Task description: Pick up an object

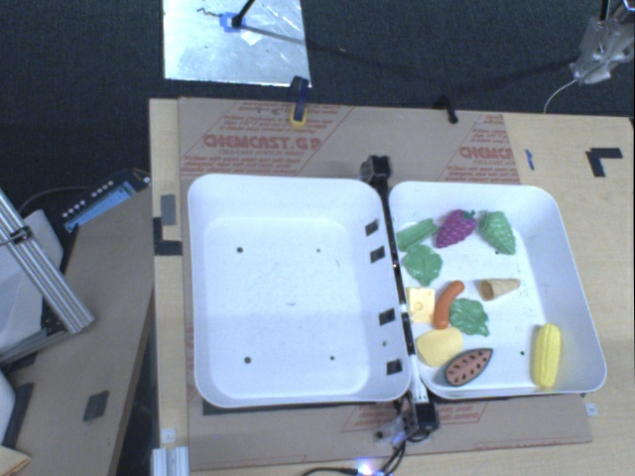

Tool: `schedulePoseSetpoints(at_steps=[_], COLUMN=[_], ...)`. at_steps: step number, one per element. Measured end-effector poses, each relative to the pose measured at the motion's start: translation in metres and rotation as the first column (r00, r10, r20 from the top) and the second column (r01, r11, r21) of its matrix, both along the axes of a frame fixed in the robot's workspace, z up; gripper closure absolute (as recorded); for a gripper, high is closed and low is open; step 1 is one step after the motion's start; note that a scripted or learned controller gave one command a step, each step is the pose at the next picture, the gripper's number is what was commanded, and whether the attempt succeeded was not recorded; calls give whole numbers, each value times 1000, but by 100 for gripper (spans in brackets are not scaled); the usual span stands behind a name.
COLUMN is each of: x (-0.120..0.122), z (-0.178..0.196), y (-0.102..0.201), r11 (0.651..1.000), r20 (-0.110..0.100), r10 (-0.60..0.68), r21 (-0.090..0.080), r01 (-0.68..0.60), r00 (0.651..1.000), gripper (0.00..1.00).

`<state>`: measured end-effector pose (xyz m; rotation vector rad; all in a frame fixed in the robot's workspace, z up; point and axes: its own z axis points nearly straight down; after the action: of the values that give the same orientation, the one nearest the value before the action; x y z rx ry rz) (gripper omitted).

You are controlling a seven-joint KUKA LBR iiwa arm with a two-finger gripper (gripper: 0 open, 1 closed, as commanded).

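The right bin (573, 266) holds several toy foods. Purple grapes (455, 227) lie near its back edge between a green pea pod (417, 232) and a green leafy piece (498, 232). An orange sausage (447, 302), a yellow cheese wedge (421, 303) and a cone (499, 288) sit mid-bin. A yellow corn cob (546, 355) and a brown-red slice (467, 366) rest near the front. My gripper (601, 53) hangs at the far top right, well beyond the bench's back edge and away from both bins.
The left bin (288, 286) stands beside the right one, joined by a black hinge strip (389, 276). A shiny square plate (235, 28) lies behind the bench. A metal frame (40, 276) stands at the left.
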<state>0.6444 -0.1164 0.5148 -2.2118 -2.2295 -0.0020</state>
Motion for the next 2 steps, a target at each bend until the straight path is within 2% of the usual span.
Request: schedulePoseSetpoints(at_steps=[1, 2], x=[14, 25], z=[21, -4], y=[-96, -30], r11=[1000, 1000], r20=[5, 1], r10=[-14, 1], r21=[-7, 0], r01=[14, -1], r00=[1000, 1000], gripper=[100, 100])
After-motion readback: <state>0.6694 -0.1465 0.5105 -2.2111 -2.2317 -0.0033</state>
